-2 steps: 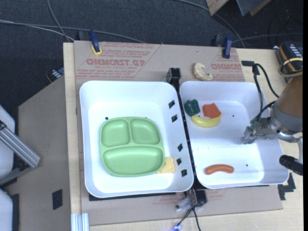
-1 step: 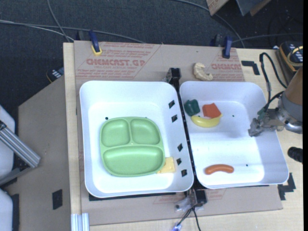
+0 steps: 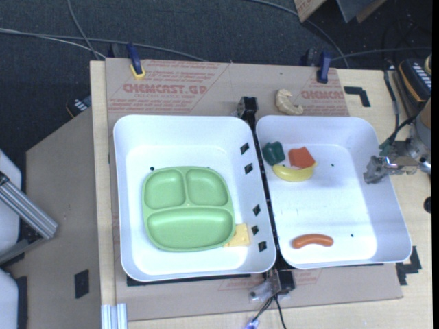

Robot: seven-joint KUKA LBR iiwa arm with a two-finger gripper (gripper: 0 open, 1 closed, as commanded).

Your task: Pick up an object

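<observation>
We'd go for the banana in the right bin, touching the red block and green piece; that cluster makes it awkward. The gripper sits over the bin's right rim, carrying nothing, grip state unclear.

Not much of the robot in shot here, it comes in low from the right edge of the frame. The hand is a small metallic grey piece pointing left, about mid-height in the view. Behind it there's a stub of wrist hardware running off to the right, with cabling looped above it.
</observation>
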